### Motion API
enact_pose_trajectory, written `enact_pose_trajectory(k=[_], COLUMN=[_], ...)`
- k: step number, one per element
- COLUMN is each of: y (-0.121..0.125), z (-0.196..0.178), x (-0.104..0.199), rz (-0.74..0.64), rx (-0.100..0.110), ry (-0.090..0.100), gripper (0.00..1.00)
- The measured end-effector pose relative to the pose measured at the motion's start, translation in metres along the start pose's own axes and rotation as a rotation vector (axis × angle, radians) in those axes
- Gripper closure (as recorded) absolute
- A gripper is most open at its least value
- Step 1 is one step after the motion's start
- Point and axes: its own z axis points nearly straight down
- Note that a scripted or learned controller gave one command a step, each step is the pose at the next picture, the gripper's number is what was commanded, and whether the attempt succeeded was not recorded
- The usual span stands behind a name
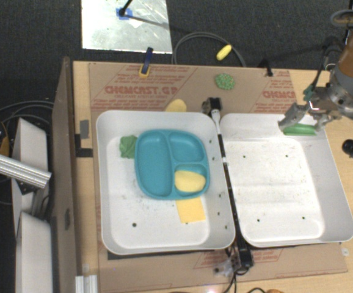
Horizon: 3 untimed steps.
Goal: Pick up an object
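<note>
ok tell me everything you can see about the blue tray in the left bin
The blue tray is a teal, plastic-looking plate with rounded corners, divided into three compartments: one long one on its left, two smaller on its right. It lies flat in the left bin. A yellow lemon-like piece sits in its lower right compartment. A green leafy piece touches its upper left edge, and a flat yellow slice pokes out below it.

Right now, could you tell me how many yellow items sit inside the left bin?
2: a rounded yellow piece in the blue tray's small compartment, and a flat yellow square just below the tray. Others may be hidden.
</note>
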Motion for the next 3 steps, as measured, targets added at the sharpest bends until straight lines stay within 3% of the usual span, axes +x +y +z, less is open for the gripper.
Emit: enact_pose_trajectory(k=[1, 2, 3], y=[0.001, -0.045, -0.062], z=[-0.011, 0.019, 0.045], x=[0.000, 0.038, 0.103], rz=[-0.003, -0.003, -0.007], rx=[-0.004, 0.006, 0.005], ry=[0.000, 0.002, 0.003], gripper=[1.00, 1.00, 1.00])
